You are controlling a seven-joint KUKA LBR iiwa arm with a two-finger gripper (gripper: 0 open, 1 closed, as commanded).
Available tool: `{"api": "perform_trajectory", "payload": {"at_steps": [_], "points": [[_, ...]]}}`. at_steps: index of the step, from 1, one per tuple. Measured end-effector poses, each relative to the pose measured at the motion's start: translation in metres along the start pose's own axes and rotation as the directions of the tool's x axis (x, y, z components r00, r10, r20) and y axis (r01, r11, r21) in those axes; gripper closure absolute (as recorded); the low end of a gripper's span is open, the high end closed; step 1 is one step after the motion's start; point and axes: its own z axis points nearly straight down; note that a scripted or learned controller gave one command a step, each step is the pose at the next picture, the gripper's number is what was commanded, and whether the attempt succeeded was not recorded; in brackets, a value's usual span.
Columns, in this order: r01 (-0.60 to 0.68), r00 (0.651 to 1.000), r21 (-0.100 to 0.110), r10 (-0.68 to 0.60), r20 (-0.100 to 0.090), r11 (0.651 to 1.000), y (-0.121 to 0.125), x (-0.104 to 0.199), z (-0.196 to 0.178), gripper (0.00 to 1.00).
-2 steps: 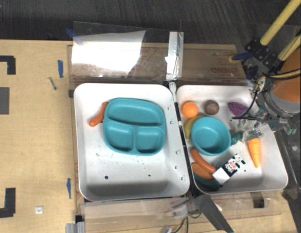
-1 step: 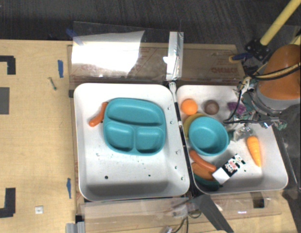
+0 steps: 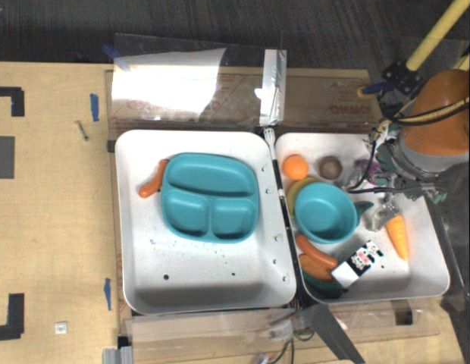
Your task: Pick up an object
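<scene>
Gripper (image 3: 384, 203) low in right bin (image 3: 436, 268), just above carrot (image 3: 398, 236); open or closed, can't tell, too cluttered w/ cables. Carrot prob. the target, lying on bin floor. Nothing lifted yet; grasp and lift remain.

Overhead, slanted — both bins (image 3: 274, 226)

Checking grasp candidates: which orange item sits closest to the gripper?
The carrot in the right bin, just below the gripper; the orange ball lies farther left.
</scene>
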Motion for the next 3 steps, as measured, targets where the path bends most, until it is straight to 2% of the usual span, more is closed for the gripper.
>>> {"api": "perform_trajectory", "payload": {"at_steps": [1, 2, 3], "points": [[-0.218, 0.976, 0.0, 0.218, -0.003, 0.976, -0.009, 0.065, -0.001, 0.0], [-0.216, 0.976, 0.005, 0.216, 0.012, 0.976, -0.009, 0.059, -0.014, 1.0], [-0.232, 0.973, 0.004, 0.232, 0.008, 0.973, -0.032, -0.028, -0.141, 1.0]]}}
